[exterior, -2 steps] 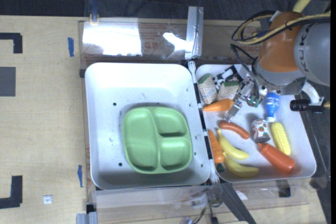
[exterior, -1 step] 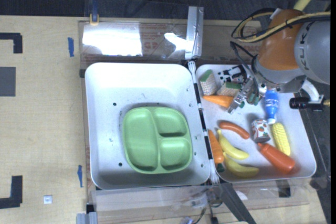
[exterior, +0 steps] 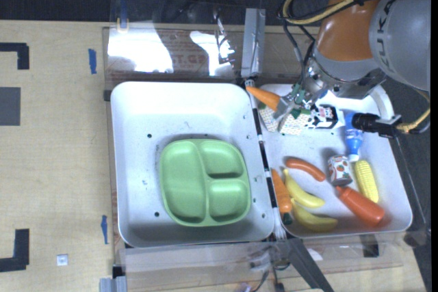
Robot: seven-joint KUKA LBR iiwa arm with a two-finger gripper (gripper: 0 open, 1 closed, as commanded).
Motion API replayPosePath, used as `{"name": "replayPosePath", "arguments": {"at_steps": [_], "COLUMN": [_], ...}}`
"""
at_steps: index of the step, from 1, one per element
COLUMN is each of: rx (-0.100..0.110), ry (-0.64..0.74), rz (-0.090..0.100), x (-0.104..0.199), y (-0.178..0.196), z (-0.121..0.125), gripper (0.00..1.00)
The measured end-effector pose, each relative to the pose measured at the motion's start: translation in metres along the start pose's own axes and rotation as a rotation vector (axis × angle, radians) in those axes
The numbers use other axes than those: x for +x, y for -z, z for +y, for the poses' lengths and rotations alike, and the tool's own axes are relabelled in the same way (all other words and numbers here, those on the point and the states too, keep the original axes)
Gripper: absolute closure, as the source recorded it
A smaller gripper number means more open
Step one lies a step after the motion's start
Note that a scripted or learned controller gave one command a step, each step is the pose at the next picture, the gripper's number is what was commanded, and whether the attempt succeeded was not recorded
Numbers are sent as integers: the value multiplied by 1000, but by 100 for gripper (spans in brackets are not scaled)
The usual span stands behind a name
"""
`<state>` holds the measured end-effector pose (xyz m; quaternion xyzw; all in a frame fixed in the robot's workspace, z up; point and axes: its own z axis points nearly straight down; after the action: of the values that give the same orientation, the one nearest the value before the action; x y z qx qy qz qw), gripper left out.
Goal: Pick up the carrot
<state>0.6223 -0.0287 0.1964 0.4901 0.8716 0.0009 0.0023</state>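
Camera view, and the gripper (exterior: 295, 103) is down in the far left corner of the right bin (exterior: 400, 178). The carrot (exterior: 264, 96) lies at about nine o'clock from it, close enough that the two seem to touch. The carrot's long axis runs from ten o'clock to four o'clock. Its orange tip points toward the bin's corner by the divider, and its greenish end points in toward the gripper.

Is it gripped? That cannot be told. The tool's tip is a tangle of dark metal, green flecks and a white dotted card (exterior: 293, 124) lying under it, so its state, spread or closed, is not readable. The carrot's inner end disappears into that clutter too, so contact is a guess, not a fact.

Judging from this, the coming move depends on that short sideways gap and on crossing the carrot's axis rather than running along it.

One thing to watch: a second carrot-like piece (exterior: 279, 192) lies along the left wall at six o'clock from the gripper, beside the bananas (exterior: 305, 199), well apart. In the left bin (exterior: 130, 147) sits a green divided plate (exterior: 204, 181). The arm's orange band (exterior: 349, 10) is cut off by the top edge of the picture.
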Motion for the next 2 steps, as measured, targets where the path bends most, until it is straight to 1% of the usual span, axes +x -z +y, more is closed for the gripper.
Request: {"name": "replayPosePath", "arguments": {"at_steps": [1, 2], "rx": [-2, 2], "ry": [278, 416], "rz": [-2, 3], "x": [0, -39], "y": [47, 63], "z": [18, -49], "gripper": [100, 100]}}
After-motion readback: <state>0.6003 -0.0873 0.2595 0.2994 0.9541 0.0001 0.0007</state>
